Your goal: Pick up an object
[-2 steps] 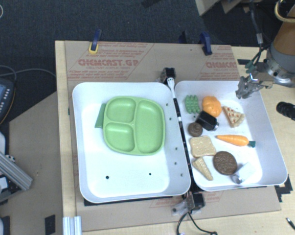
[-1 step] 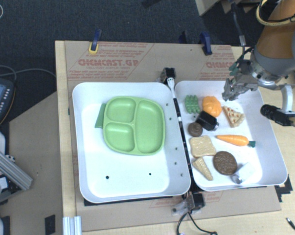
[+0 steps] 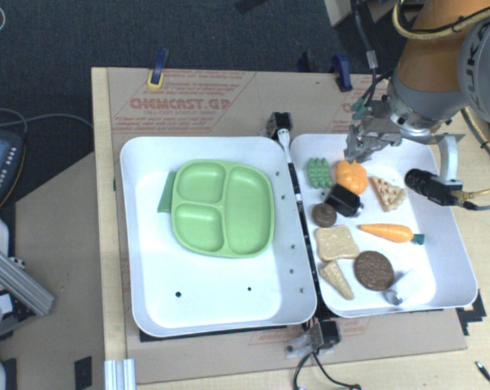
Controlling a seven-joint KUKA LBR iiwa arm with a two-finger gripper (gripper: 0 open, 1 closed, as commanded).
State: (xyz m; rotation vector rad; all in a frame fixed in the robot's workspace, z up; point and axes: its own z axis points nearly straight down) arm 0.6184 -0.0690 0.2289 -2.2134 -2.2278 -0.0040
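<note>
Objects for picking are all piled in the right bin (image 3: 460, 258); the left bin (image 3: 139, 218) has a green divided plate (image 3: 224, 208). Biggest of the loose stuff: a carrot (image 3: 385, 232), a bread slice (image 3: 336, 242), a round brown cookie (image 3: 375, 270), then an orange toy (image 3: 352, 175), a pizza wedge (image 3: 388, 192), a green ridged piece (image 3: 318, 171). The gripper (image 3: 360, 149) sits just above the orange toy, near the bin's top edge. Can't tell how wide the claw is from this angle.
</note>
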